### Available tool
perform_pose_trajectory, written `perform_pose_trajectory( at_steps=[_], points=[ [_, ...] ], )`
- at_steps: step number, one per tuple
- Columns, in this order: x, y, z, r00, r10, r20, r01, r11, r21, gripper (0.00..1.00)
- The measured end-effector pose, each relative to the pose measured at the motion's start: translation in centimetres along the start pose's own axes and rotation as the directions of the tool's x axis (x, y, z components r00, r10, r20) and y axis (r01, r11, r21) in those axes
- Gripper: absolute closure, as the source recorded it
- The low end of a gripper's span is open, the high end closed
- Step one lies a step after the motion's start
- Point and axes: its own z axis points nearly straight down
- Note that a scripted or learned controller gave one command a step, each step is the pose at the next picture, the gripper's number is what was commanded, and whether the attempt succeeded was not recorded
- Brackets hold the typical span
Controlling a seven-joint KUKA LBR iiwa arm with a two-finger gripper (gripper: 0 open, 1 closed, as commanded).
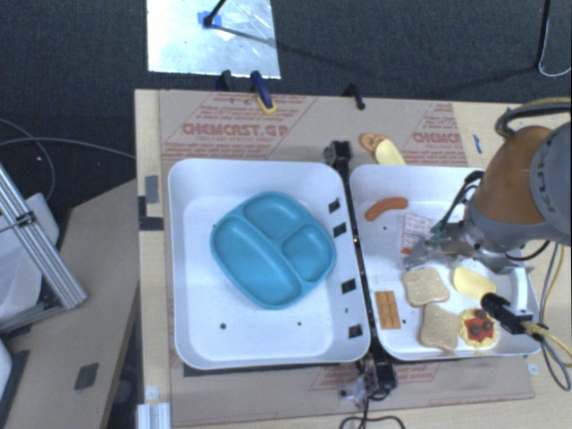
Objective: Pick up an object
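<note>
The surface's right bin (447, 179) is hosting the claw (418, 256), closing in above a toast slice (424, 285), grip state unclear, so it's needing a straight drop next.

Tray (273, 248) in left bin (192, 239)

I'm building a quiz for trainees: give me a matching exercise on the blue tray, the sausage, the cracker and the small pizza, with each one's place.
Things:
1. blue tray
2. sausage
3. cracker
4. small pizza

Places:
A. right bin, near right corner
B. left bin, middle
C. right bin, far left part
D. right bin, near left part, by the divider

Pairs: 1-B, 2-C, 3-D, 4-A
</note>
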Motion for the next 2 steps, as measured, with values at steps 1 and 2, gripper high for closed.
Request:
perform_pose_trajectory(
  at_steps=[1, 2],
  points=[
    [3.9, 0.9, 0.0, 1.0, -0.01, -0.003, 0.01, 1.0, -0.005, 0.0],
    [5.6, -5.0, 0.0, 1.0, -0.004, -0.002, 0.004, 1.0, -0.001, 0.0]
  ],
)
